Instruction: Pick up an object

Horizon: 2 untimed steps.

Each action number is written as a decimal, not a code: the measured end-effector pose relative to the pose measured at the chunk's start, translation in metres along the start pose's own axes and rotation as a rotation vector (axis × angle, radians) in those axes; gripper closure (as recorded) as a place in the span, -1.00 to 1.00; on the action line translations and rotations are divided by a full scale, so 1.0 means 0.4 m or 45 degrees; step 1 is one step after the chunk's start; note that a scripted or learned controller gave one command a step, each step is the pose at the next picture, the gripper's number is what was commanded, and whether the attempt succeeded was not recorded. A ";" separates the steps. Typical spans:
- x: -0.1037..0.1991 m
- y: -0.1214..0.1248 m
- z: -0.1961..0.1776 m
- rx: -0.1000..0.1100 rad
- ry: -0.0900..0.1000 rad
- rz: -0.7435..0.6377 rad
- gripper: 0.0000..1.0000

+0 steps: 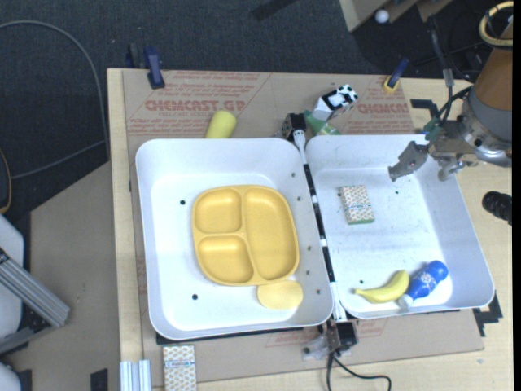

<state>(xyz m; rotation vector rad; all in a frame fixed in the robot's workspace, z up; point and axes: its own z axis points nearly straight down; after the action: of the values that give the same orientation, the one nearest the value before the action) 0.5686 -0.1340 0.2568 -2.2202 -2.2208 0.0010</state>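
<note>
In the right bin (pixel 464 218) lie a small patterned box (pixel 356 204) near the middle, a banana (pixel 384 287) at the front, and a blue object (pixel 426 280) touching the banana's right end. My gripper (pixel 426 168) hangs over the bin's back right part, to the right of and behind the box. Its fingers (pixel 404 164) stand apart, open, with nothing between them. The left bin (pixel 163 186) holds a yellow divided plate (pixel 244 235) and a pale yellow disc (pixel 280 294) at the plate's front edge.
Behind the bins, a yellow cylinder (pixel 220 124) and a black-and-white toy (pixel 337 100) rest on the cardboard bench top. Blue clamps (pixel 152 66) grip the board's back edge. A small patterned box (pixel 179 365) lies at the front left.
</note>
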 end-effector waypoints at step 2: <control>0.062 0.072 0.431 0.000 0.000 0.000 -1.00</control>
<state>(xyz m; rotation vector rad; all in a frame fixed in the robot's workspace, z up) 0.5971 -0.1090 0.0845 -2.2206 -2.2207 0.0008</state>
